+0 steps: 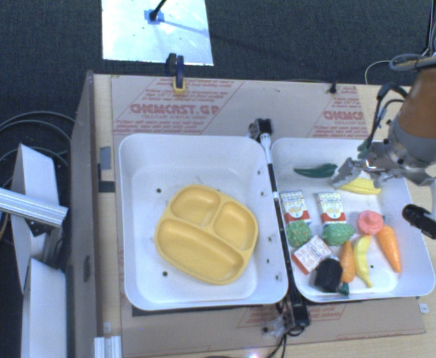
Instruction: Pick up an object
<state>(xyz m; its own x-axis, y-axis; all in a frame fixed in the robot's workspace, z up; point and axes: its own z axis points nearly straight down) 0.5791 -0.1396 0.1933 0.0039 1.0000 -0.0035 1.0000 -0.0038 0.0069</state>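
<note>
The right bin (419, 274) holds several toy foods. At its back lie a green chili (315, 171) and a yellow banana-like piece (361, 188). My gripper (358, 171) hangs low over the back of this bin, right above that yellow piece and just right of the chili. Nothing can be seen lifted in it. Closer to the front are two red-and-white cartons (294, 206), two green broccoli pieces (339, 234), a pink piece (370, 222), an orange carrot (388, 248) and a black item (328, 274).
The left bin (139, 200) holds a yellow divided plate (207, 233). A clamp bar (274, 200) runs between the bins. Another carrot (347, 262), a yellow banana (363, 259) and a third carton (310, 253) crowd the right bin's front. Cables lie left of the bench.
</note>
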